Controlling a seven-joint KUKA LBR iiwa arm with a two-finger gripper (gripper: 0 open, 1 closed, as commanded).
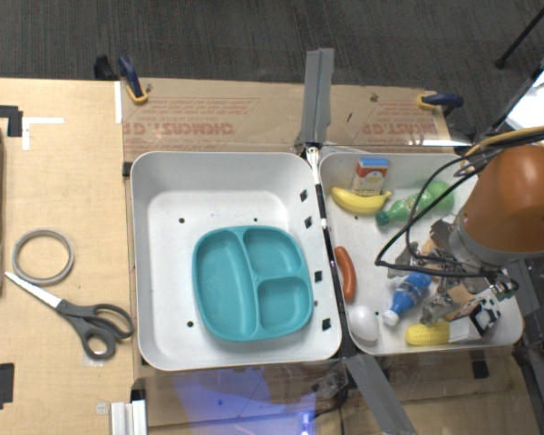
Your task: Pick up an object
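Jaws first: can't tell how they stand, honestly — the gripper (453,299) sits low in the right-hand shallow white bin (506,338), tucked under the arm's orange band (515,198) and a tangle of black cables (415,234), so whether it has anything is anyone's guess.

Stuff in that right bin (it's pretty crowded):
- a small blue plastic bottle with a white cap (406,297) lying tilted, just left of the gripper
- a yellow toy corn cob (428,334) near the front wall, just below the gripper
- a white plastic spoon (363,323) lying by the front left corner
- a red-orange toy hot dog sausage (346,272) lying lengthwise along the left wall
- a yellow toy banana (359,200) toward the back, with a small white and orange carton (371,177) standing right behind it
- a green plastic bottle (419,205) on its side, just right of the banana, partly behind the cables

The left shallow white bin (154,243) holds a teal plastic divided plate (252,282) with three compartments, sitting flat near the middle.

Off to the left on the wooden bench (63,198) — a roll of clear tape (43,256) and grey-handled scissors (77,315), close together, well apart from the bins.
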